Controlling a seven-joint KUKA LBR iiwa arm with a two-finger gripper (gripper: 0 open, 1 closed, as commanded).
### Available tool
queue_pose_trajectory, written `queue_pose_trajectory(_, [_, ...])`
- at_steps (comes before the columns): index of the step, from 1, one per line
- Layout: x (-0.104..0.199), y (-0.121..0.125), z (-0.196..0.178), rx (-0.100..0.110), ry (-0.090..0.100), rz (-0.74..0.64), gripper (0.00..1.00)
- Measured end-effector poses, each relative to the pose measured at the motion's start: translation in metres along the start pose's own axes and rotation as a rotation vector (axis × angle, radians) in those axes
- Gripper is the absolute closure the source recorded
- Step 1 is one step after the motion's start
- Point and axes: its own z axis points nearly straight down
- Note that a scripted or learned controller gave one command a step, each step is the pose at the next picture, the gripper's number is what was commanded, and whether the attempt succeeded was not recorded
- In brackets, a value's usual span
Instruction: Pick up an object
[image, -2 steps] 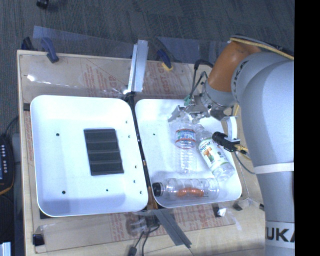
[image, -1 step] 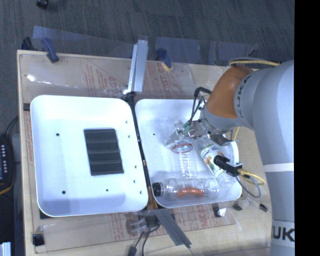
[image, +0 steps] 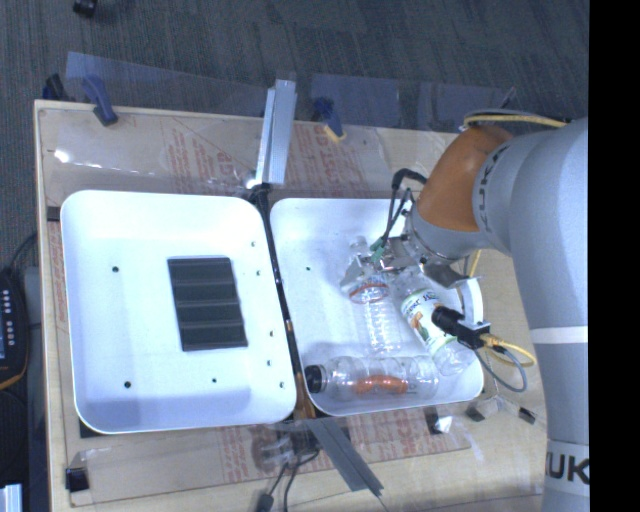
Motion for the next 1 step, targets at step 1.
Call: queue_pose_trajectory(1, [0.0113,0.0323,-0.0985,-0.002,-0.001,-0.004,1.00])
